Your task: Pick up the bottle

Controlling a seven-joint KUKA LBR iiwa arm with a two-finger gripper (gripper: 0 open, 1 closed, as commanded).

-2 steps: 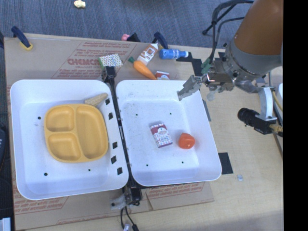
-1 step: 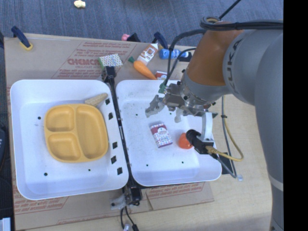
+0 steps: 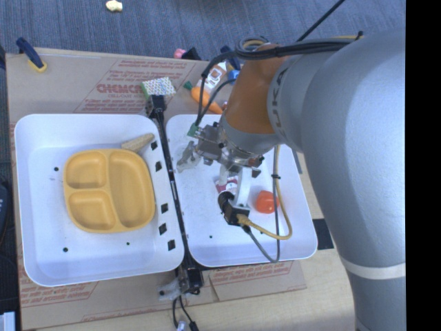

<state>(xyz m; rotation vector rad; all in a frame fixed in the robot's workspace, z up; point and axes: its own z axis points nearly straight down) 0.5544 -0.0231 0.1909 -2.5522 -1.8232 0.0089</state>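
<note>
Bottle [image 3: 264, 201] lies in right bin [image 3: 207, 243], largely hidden under the wrist. Its long axis runs left-right, orange cap pointing right. Gripper [image 3: 195, 154] hangs just left; jaw opening cannot be told.

Floor [image 3: 83, 19] past the far edge of my counter: blue-grey carpet, ribbed weave, with one small yellow scrap [image 3: 114, 5] lying on it. Counter [image 3: 324, 281] is pale wood, bare at the near right corner. A brown cardboard sheet [image 3: 83, 81] with red print covers most of it. A blue and yellow clamp [image 3: 31, 54] sits at the sheet's far left corner. Two white bins lie side by side on the cardboard, left bin [image 3: 27, 185] and right bin [image 3: 296, 243], with black clips [image 3: 164, 209] along their shared seam. Light even and soft, shadows faint.
</note>
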